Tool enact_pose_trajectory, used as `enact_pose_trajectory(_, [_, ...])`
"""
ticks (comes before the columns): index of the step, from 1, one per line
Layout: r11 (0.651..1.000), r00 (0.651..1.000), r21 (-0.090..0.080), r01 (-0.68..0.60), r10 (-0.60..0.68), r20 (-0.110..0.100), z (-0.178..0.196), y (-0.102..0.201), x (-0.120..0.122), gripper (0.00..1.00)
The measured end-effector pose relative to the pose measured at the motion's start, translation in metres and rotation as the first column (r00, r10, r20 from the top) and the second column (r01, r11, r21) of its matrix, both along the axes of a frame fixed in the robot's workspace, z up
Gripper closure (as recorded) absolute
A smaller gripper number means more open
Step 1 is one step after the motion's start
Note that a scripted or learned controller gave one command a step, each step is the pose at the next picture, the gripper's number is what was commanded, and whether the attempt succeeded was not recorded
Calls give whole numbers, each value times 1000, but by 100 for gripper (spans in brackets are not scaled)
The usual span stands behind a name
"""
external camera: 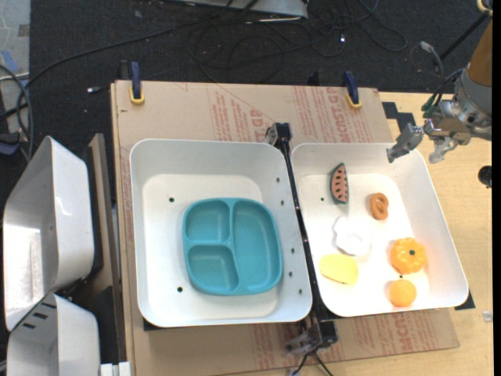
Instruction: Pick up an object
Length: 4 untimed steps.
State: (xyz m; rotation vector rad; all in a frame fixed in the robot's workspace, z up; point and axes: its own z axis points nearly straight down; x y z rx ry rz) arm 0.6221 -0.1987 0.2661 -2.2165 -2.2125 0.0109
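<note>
We see the arm (479, 69) entering from the upper right, its wrist hanging over the far right corner of the right bin (438, 202). The gripper (417, 146) points down and toward the left, poised above the bin's upper right rim, and its jaws stand apart with nothing between them; one finger (405, 143) reaches leftward, the other sits closer to the wrist.

In the right bin we find the candidates for picking. A watermelon slice (338, 183) lies near the bin's far left side, upright on its edge as far as we can tell. Just to its right rests a small brown pretzel-like piece (379, 206). Near the middle sits a white round object (351, 236), and just beside it, toward the near edge, a pale yellow piece (339, 269). On the right side, a small orange pumpkin (408, 254) sits just above an orange ball (402, 293). All of them are well apart from the gripper.

The left bin (156, 171) holds a teal divided tray (232, 246) with three compartments. Both bins rest on the brown tabletop (235, 104).
</note>
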Motion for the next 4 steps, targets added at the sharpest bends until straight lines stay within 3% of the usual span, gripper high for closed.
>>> enact_pose_trajectory(1, [1000,1000,-3,-3,3,12,8,1,2,0])
enact_pose_trajectory(4, [1000,1000,-1,-1,1,8,-133,13,-17,0])
